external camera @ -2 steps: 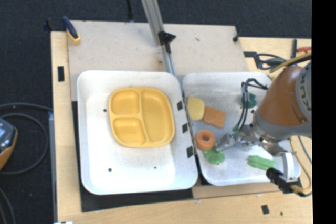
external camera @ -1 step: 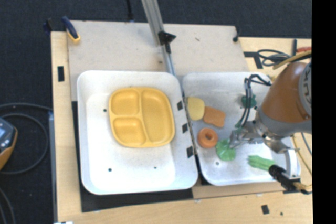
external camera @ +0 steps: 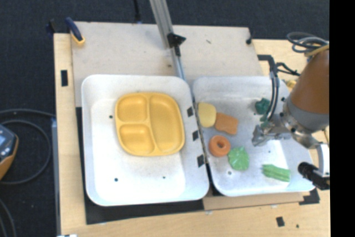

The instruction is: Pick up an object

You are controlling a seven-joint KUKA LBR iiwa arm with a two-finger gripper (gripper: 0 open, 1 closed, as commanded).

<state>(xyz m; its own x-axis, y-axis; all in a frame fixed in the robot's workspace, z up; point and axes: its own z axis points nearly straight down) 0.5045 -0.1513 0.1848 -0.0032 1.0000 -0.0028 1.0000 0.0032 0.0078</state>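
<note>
From above, we see our hand point(external camera: 263, 136) low over the right bin point(external camera: 244, 89), near a green piece point(external camera: 239, 159); whether it grips anything we cannot tell. The left bin point(external camera: 100, 175) holds a yellow divided plate point(external camera: 150, 123).

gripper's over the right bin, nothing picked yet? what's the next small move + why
Probably shift the gripper toward the green leafy piece and descend. The gripper hangs over bare floor of the right bin with nothing seen between its fingers, and that piece lies close by, slightly apart from the orange ring.
</note>
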